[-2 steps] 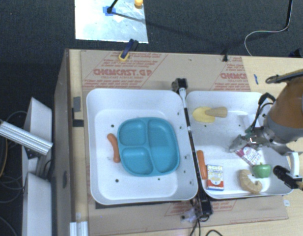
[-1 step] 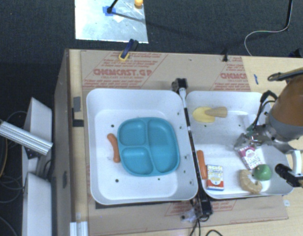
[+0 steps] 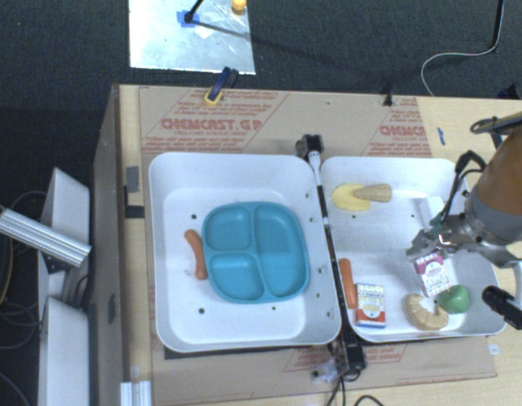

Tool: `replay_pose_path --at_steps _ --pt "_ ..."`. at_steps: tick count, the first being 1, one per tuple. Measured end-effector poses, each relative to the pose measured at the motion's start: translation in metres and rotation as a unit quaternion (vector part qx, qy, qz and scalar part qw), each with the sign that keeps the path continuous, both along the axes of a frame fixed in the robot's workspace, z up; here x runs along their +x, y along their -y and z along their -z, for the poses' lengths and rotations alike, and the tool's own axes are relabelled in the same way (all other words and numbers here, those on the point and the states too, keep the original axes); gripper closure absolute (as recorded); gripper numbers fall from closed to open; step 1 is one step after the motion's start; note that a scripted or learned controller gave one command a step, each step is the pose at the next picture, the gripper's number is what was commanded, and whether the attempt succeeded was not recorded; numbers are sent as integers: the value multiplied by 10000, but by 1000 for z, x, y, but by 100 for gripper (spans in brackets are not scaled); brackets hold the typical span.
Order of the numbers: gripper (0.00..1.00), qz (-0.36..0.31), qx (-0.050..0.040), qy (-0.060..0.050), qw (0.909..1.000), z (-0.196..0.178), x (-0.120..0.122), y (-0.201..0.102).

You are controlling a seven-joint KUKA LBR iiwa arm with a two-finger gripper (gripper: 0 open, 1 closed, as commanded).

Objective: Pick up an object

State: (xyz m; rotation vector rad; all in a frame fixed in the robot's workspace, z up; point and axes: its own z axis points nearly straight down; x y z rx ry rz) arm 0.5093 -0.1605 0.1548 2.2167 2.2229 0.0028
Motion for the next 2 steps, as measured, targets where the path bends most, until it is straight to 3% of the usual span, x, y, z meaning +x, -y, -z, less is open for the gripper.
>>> replay_pose_path --at_steps 1,2 --pt "100 -1 -2 2 10000 -43 13 -6" --pt "100 -3 3 0 10000 -77 -22 -91"
